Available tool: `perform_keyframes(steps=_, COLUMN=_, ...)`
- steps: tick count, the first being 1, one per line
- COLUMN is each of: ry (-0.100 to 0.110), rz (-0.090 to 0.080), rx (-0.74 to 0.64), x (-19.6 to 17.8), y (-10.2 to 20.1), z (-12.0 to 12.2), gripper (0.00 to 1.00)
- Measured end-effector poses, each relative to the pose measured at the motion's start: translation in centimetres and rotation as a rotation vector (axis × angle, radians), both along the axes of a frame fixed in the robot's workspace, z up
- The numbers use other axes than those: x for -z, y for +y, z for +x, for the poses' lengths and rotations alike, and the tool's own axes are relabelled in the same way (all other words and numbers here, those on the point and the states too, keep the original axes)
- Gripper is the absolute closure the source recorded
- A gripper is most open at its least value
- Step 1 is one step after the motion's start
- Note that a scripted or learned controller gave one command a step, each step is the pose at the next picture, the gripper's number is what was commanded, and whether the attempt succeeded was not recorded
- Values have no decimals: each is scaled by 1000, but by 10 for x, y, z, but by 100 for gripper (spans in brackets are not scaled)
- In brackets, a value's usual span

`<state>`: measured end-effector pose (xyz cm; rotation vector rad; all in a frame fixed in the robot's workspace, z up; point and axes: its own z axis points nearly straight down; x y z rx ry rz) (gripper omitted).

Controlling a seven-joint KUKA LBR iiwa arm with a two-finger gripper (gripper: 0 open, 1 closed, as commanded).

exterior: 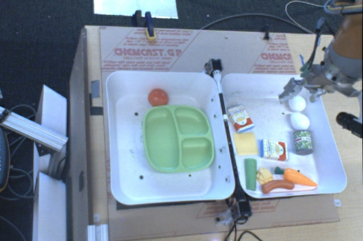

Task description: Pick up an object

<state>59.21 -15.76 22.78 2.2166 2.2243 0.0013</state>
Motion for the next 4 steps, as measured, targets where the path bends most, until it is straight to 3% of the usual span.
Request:
perform_keyframes(steps=1, ry=3, rz=1, rx=-1, x=114, y=15, z=42, gripper=0)
perform_keyframes(steps=2, ry=-9, rz=-2, rx=-1, x=138, y=59, z=61, gripper=0)
perform_keyframes(steps=3, ry=-1, rz=-1, rx=1, x=142, y=-23, z=77, gripper=0)
perform_keyframes(steps=4, ry=-1, rz=0, rx=-2, x=143, y=29, z=77, gripper=0)
